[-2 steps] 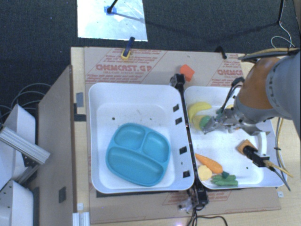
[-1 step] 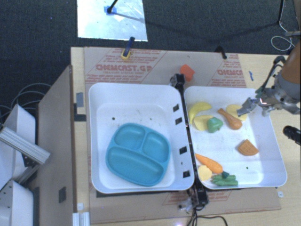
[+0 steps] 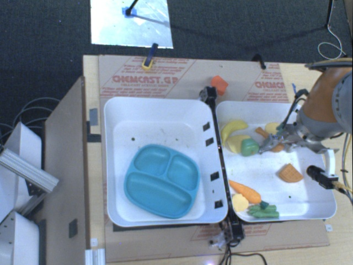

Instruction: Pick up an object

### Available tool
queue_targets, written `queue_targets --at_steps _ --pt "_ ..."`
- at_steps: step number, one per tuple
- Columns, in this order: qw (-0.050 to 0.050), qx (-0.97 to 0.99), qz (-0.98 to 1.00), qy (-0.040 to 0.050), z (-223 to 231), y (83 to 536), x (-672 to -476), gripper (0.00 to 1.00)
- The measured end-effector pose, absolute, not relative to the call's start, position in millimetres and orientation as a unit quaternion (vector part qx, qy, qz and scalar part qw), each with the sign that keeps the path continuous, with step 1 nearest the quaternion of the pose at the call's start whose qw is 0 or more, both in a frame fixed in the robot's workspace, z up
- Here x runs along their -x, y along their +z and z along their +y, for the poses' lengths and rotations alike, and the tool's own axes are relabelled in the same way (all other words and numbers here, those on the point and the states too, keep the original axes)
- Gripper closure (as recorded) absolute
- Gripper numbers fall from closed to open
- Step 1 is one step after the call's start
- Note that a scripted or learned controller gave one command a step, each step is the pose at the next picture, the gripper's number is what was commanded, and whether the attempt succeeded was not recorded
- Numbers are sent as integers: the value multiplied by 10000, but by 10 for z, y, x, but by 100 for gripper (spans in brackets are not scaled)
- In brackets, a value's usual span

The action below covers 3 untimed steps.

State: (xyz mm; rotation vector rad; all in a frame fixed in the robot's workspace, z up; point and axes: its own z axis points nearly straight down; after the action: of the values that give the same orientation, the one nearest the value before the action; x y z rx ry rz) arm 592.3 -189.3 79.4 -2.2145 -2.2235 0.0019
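Note:
The right bin [image 3: 314, 206] holds several toy foods. At its far left lie a yellow banana [image 3: 234, 128] and a pale yellow piece [image 3: 234, 144], with a green piece [image 3: 250, 147] next to them. My gripper [image 3: 268, 144] is low in the bin, just right of the green piece, and its tip reaches toward it. A small orange piece [image 3: 261, 132] and a yellow piece [image 3: 272, 128] lie just behind the gripper. A tan bread-like piece [image 3: 289, 173] rests to its front right. An orange carrot [image 3: 245, 190], a yellow slice [image 3: 240, 203] and a green bean pod [image 3: 263, 210] lie at the near left.
The left bin [image 3: 118, 148] holds a blue divided plate [image 3: 161, 180]. An orange block [image 3: 219, 84] sits on the cardboard behind the bins. The arm [image 3: 331, 106] hangs over the right bin's far right corner. A black divider [image 3: 218, 148] separates the bins.

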Motion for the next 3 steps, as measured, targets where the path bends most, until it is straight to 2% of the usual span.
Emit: queue_targets --at_steps 1,2,3 --pt "-12 7041 -7101 -6 -1516 868 -6587 0" --pt "-44 7042 -7100 -15 -1549 990 -6581 100" --pt "-17 7033 -7109 -31 -701 1902 -6360 100"
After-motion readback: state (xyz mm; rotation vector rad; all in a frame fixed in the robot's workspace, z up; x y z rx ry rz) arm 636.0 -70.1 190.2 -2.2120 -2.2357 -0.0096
